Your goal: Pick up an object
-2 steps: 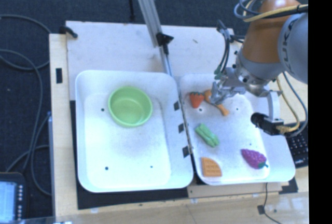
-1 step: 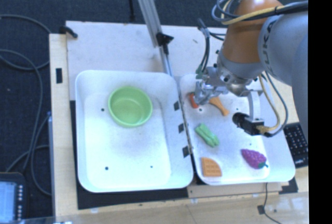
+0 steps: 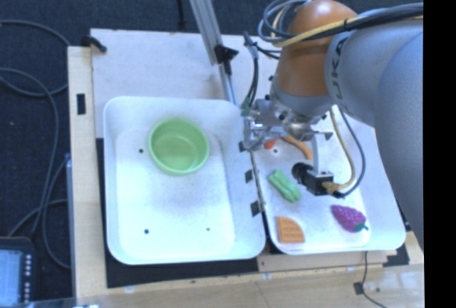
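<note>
Two shallow white plastic bins stand side by side on the pale bench.

The right bin [image 3: 388, 228] holds four loose items:
- **Nearest, close to its near-left corner:** a flat orange square piece with a waffle-like grid [image 3: 289, 229].
- **To the right of the square, and apart from it:** a small purple bunch of toy grapes with a green stem [image 3: 348, 217].
- **Farther in, near the left wall:** a green ridged pod-shaped toy [image 3: 284, 185], lying at a slant.
- **Beyond that:** an orange curved, carrot-like piece [image 3: 303, 147], partly covered by the robot's wrist.

The two-finger gripper [image 3: 258, 137] hangs low over the far-left part of the right bin, at the wall shared by the two bins. It is just beside the carrot-like piece, and nothing is seen clasped in it. Whether it is open or closed cannot be told from this view.

The left bin [image 3: 125, 228] holds one round light-green plastic bowl [image 3: 179, 146], upright, in its far half.

Farthest back, a slanted aluminium rail [image 3: 203, 7] rises from the bench.
</note>
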Available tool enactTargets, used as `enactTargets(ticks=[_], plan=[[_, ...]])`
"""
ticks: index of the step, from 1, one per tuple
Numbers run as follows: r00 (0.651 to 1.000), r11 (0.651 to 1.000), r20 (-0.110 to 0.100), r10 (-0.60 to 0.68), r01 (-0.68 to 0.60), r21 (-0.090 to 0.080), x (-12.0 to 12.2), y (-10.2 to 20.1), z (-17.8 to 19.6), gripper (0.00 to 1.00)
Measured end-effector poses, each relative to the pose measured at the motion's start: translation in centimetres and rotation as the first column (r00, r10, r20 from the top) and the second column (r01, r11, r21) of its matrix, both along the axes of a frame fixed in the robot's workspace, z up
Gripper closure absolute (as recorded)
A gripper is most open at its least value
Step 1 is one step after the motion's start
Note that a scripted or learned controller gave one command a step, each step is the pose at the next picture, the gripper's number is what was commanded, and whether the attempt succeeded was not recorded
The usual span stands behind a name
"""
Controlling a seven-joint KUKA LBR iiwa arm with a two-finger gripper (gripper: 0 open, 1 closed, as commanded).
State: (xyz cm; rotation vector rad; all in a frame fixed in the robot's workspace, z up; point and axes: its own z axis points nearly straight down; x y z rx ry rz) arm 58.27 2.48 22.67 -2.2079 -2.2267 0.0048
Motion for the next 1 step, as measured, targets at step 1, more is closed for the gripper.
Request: enactTargets(ticks=[1], plan=[[1.0,1.0,-0.002,0.002,-0.002,0.001,-0.87,5.63,-0.45,1.0]])
